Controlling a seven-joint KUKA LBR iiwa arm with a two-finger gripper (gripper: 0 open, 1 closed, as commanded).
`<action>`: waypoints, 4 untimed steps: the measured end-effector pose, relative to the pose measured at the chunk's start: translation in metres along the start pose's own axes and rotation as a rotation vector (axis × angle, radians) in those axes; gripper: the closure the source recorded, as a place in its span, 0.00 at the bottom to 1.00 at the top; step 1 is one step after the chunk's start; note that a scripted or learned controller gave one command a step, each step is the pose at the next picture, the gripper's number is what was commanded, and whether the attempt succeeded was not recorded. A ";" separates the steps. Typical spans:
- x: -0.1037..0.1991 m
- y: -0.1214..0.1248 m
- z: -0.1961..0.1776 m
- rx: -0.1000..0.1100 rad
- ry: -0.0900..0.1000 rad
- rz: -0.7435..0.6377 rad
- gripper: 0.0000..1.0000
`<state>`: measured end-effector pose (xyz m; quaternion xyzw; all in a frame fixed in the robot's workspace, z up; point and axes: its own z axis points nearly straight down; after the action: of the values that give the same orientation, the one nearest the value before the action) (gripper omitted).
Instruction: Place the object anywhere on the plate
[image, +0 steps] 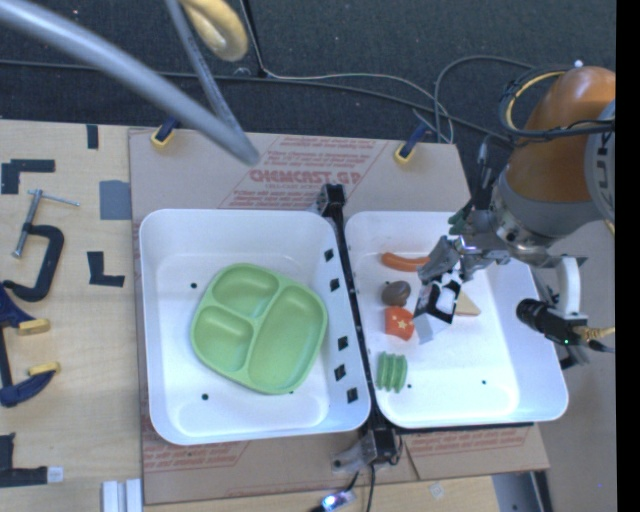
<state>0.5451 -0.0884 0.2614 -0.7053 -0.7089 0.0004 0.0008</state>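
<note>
The green divided plate (260, 327) lies in the left bin (165, 300) — nothing has been set on it. Right of the plate, the end effector (440, 290) is lowered over an orange block (400, 323); its state cannot be told.

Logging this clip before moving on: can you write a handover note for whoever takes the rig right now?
End effector: low in the right bin, among the toys; grip state unclear.
Things: green plate in the left bin, nothing on it. Orange sausage, brown lump, red block and green ridged piece lie in the right bin.
Done: nothing placed.
Left: pick one, put it on the plate.
</note>
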 end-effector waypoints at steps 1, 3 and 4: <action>0.053 0.002 0.020 0.001 0.000 -0.001 1.00; 0.157 0.011 0.028 0.000 0.000 -0.001 1.00; 0.218 0.023 0.037 0.000 -0.001 -0.002 1.00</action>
<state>0.5674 0.1295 0.2243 -0.7046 -0.7096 0.0007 0.0006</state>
